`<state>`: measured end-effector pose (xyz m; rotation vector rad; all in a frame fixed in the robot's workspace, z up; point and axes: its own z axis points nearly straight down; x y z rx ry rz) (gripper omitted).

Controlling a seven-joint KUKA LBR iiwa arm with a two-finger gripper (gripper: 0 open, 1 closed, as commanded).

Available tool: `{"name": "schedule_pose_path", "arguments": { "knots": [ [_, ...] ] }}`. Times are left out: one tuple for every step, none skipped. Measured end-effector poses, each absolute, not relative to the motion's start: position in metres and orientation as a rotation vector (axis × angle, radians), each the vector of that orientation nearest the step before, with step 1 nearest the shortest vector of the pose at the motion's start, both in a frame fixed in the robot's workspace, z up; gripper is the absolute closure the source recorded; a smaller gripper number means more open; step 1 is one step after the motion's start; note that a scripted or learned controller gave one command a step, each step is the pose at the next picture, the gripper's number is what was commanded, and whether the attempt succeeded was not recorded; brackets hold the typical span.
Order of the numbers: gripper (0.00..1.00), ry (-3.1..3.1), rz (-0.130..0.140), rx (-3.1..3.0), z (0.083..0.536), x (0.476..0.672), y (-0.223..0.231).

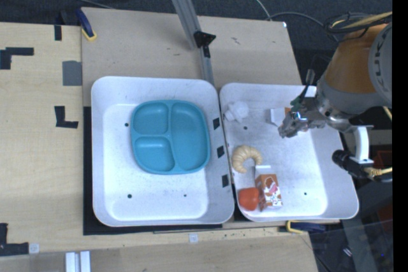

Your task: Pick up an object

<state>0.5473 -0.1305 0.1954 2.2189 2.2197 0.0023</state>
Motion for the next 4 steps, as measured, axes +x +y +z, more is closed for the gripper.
{"name": "schedule_pose_path", "arguments": {
  "knots": [
    [1.0, 2.22, 0.004, 2.216, 0.248, 0.549, -0.13],
    [1.0, 2.229, 0.002, 2.215, 0.251, 0.556, -0.083],
    [1.0, 2.229, -0.002, 2.217, 0.238, 0.567, -0.039],
    [1.0, 2.23, 0.001, 2.215, 0.244, 0.583, 0.009]
  ]
}}
